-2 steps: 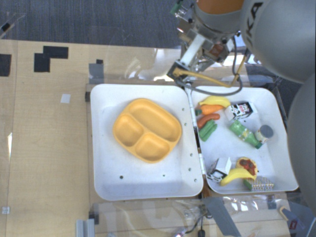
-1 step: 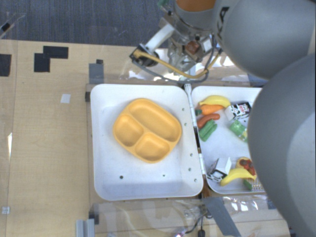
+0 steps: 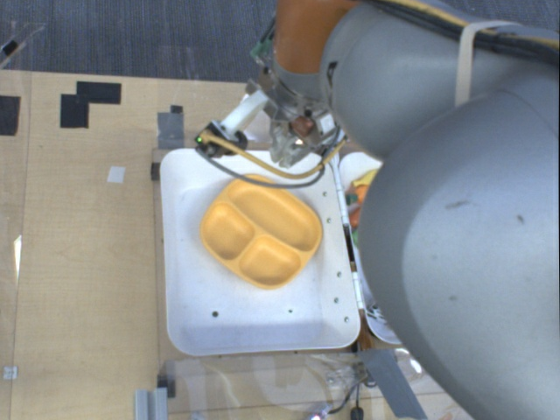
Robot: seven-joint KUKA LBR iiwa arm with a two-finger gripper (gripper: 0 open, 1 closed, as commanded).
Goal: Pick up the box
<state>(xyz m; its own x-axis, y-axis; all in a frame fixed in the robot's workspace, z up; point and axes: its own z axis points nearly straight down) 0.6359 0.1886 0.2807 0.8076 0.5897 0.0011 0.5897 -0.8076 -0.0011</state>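
The two-finger gripper (image 3: 293, 147) is held over the shallow white bin's (image 3: 188, 322) far edge, and its state cannot be told. The box is hidden, so its handling cannot be judged.

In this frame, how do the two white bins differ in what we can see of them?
The left shallow white bin lies almost fully in view and holds a yellow three-compartment plastic plate. The right shallow white bin is mostly hidden behind the grey arm, with only a strip and some colourful items showing. Both are white and sit side by side.
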